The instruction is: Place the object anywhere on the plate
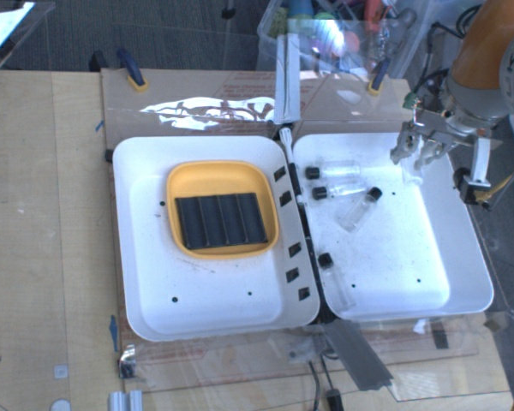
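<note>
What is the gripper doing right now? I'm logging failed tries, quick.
Gripper: above the right bin's far right corner; open or shut cannot be told.

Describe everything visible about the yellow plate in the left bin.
The yellow plate is a rounded-square dish, seemingly plastic, with a raised rim. It sits flat in the left bin, slightly toward the back. A dark ribbed rectangular block lies on it, covering most of its floor and reaching its front rim.
</note>
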Available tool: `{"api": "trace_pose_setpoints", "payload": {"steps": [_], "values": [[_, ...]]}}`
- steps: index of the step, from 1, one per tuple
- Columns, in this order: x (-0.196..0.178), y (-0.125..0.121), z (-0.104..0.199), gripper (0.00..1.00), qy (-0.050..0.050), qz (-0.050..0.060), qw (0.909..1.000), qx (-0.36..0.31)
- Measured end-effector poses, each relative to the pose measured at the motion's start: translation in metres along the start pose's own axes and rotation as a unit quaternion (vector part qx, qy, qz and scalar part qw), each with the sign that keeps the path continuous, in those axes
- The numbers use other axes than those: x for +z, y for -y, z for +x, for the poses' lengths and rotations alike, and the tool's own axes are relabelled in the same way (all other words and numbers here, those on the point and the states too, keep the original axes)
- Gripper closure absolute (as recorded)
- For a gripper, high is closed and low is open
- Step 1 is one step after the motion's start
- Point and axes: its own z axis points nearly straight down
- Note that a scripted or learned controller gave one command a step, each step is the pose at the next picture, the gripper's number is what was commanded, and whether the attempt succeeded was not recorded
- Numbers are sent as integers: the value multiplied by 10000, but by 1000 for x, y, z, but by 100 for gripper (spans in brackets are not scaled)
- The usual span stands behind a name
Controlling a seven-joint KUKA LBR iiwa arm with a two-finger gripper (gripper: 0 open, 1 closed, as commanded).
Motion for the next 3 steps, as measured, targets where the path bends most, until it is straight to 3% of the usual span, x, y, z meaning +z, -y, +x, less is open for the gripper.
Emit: {"api": "trace_pose_setpoints", "payload": {"steps": [1,2,3], "values": [[0,0,0,0,-1,-2,10000,1],[-15,0,-62,0,3,-31,9992,-394],[-32,-17,-52,0,6,-43,9761,-2171]]}}
